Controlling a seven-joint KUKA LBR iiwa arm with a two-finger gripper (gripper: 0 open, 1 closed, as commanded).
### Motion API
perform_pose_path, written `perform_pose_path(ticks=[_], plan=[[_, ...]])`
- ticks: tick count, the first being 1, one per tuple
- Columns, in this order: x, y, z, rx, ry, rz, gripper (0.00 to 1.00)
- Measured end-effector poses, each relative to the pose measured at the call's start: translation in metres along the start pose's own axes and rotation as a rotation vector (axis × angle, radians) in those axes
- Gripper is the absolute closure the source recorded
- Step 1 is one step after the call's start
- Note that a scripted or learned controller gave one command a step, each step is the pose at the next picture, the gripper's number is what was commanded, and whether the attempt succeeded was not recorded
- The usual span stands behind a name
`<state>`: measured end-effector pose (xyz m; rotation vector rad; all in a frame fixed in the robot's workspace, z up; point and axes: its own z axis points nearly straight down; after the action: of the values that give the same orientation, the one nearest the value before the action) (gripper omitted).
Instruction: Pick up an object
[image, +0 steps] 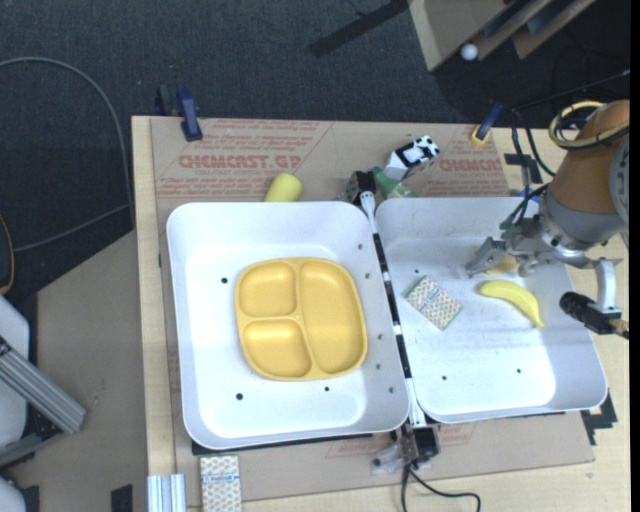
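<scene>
A yellow banana (512, 298) lies in the right bin (480, 385), towards its far right side. A small patterned packet (434, 301) lies to the left of it, near the bin's left wall. My gripper (503, 260) hangs low over the far part of the right bin, just above the banana. Its grey fingers (483, 258) stand spread apart, and a small bit of yellow shows between them; I cannot tell what it is. A yellow divided plate (300, 318) rests in the middle of the left bin (200, 250).
Behind the bins on the bench are a yellow object (284, 187) and a black-and-white toy (414, 155) beside dark clutter. Blue clamps (188, 115) sit at the bench's far edge. The arm's orange band (592, 165) rises at the right.
</scene>
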<state>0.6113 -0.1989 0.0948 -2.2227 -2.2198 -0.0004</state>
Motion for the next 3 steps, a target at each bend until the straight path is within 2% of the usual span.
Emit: perform_pose_path(ticks=[1,2,3], plan=[[-0.015,-0.02,0.01,0.002,0.003,-0.003,0.0],[-0.015,-0.019,0.0,0.0,0.001,-0.002,1.0],[-0.015,-0.019,0.0,0.0,0.002,-0.001,0.0]])
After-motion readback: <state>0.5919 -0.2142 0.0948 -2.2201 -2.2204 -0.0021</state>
